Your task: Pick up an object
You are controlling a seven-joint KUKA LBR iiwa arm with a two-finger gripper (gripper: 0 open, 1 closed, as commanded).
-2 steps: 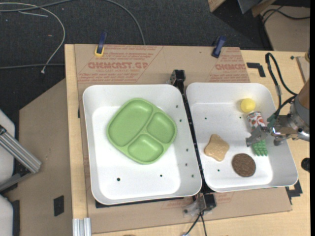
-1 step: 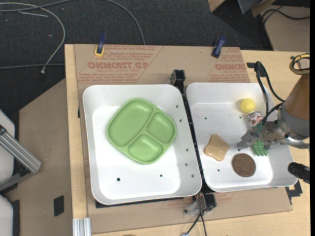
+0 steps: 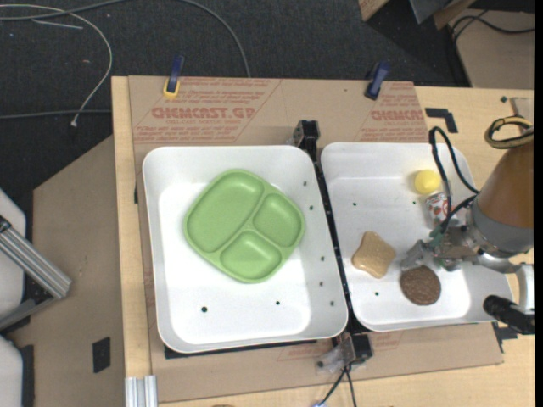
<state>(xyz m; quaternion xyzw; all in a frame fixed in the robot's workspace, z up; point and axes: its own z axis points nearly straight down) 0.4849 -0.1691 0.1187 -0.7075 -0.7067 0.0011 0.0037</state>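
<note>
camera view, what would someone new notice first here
The big green divided plate in the left bin grabs the eye first. Next comes the arm reaching in from the right, its gripper low in the right bin among a tan biscuit-shaped piece, a brown round cookie and a yellow ball.

We can't really make out the gripper (image 3: pixel 431 253), its fingertips are just a blurry tangle. The arm (image 3: pixel 509 202) runs off the right edge, hiding part of the right bin's rim (image 3: pixel 399 151).
</note>
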